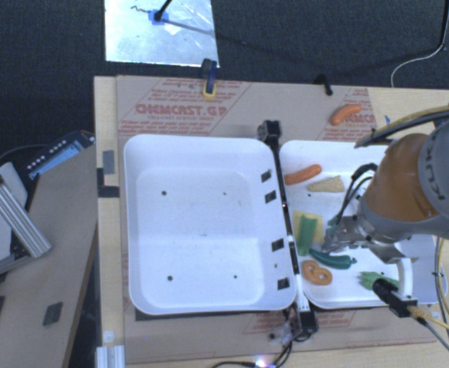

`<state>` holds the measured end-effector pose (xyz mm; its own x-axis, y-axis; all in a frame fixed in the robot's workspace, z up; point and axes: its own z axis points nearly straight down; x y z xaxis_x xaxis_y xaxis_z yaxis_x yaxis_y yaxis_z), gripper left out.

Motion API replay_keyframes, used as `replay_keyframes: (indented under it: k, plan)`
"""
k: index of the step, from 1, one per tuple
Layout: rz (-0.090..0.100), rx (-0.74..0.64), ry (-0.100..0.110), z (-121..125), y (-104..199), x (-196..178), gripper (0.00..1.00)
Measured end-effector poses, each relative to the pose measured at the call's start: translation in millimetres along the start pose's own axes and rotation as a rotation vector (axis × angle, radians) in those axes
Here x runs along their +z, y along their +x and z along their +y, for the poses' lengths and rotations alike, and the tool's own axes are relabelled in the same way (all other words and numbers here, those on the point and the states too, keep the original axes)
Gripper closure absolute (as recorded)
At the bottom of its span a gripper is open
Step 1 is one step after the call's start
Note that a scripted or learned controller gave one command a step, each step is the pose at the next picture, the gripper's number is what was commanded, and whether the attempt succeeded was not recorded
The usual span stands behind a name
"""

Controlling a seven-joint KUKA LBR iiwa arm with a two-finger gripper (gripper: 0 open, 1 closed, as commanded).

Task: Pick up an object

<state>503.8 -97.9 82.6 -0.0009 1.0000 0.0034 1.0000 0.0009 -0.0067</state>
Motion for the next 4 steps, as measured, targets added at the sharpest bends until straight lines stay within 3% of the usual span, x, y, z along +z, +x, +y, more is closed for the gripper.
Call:
replay_keyframes:
  k: [1, 2, 3, 4]
  plan:
    - [-0.004, -0.012, -0.025, 88, 74, -155, 1.0]
    - [-0.002, -0.008, -0.023, 86, 113, -330, 1.0]
    - [-0.002, -0.008, -0.013, 105, 177, -345, 1.0]
    - [0.0, -0.009, -0.012, 92, 288, -377, 1.0]
